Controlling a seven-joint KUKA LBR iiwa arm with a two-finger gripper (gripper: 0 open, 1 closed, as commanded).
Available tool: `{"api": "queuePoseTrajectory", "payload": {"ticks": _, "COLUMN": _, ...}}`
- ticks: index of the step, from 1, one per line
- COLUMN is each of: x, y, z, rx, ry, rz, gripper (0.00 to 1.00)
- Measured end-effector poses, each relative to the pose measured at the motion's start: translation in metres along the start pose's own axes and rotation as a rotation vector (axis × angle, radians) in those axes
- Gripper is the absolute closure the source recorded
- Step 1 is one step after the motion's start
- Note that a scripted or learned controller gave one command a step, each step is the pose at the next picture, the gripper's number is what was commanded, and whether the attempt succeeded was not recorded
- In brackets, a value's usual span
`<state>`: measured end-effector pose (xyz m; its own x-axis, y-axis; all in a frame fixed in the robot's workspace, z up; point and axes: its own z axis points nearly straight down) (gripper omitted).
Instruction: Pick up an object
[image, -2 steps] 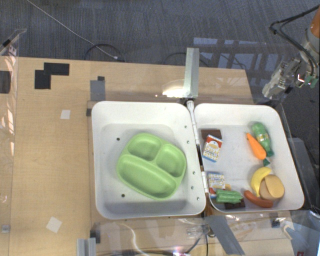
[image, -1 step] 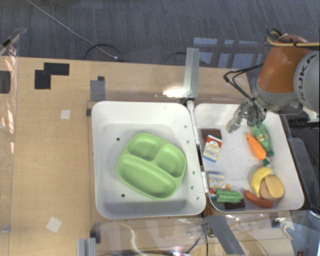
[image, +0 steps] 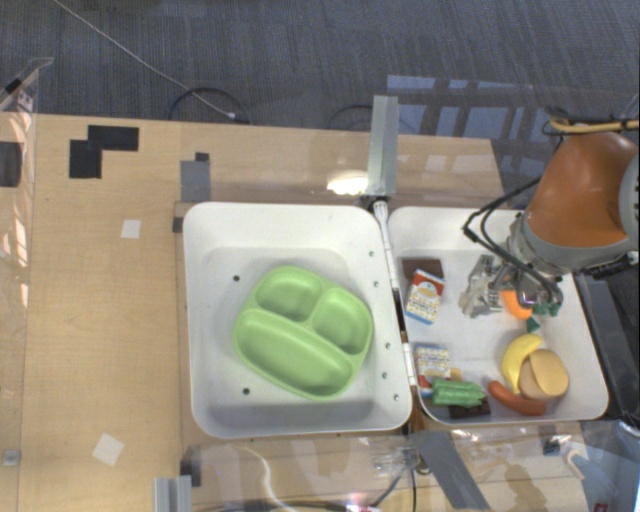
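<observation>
Presently the wooden desk (image: 100, 330) carries two shallow white bins side by side. The left bin (image: 210, 240) holds one green divided plate (image: 303, 330), lying flat and slightly turned, with three compartments facing up. The right bin (image: 440, 235) holds the smaller items. A small carton with a brown top and a printed front (image: 425, 293) lies near the bin's left wall. Below it sits a small pale packet (image: 432, 358), and below that a green item (image: 455, 388) rests on a dark block (image: 466, 405) at the lower left corner. Toward the lower right, a yellow banana (image: 520, 358) lies beside a round tan item (image: 548, 374), the two touching; a red sausage-shaped item (image: 515, 398) lies just under them. An orange item (image: 518, 303) with a small green piece beside it (image: 535, 322) sits under the arm's wrist. The grey arm with its orange band (image: 585, 195) reaches in from the right, cables looping at its side. The pincer (image: 482, 297) hangs over the middle of the right bin, between the carton and the orange item; whether it is released or clenched cannot be told, and nothing is seen grasped.
</observation>
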<state>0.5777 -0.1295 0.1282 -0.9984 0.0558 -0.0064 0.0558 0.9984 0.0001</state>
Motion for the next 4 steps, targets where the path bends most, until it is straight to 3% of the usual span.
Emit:
{"api": "queuePoseTrajectory", "payload": {"ticks": 1, "x": -0.025, "y": -0.029, "z": 0.038, "rx": -0.001, "ry": -0.008, "rz": 0.218, "gripper": 1.00}}
{"api": "queuePoseTrajectory", "payload": {"ticks": 2, "x": -0.012, "y": -0.004, "z": 0.037, "rx": 0.001, "ry": -0.012, "rz": 0.330, "gripper": 1.00}}
{"api": "queuePoseTrajectory", "payload": {"ticks": 3, "x": -0.046, "y": -0.019, "z": -0.162, "rx": -0.001, "ry": -0.017, "rz": 0.545, "gripper": 1.00}}
{"api": "queuePoseTrajectory", "payload": {"ticks": 4, "x": -0.044, "y": -0.018, "z": -0.156, "rx": 0.001, "ry": -0.004, "rz": 0.545, "gripper": 0.00}}
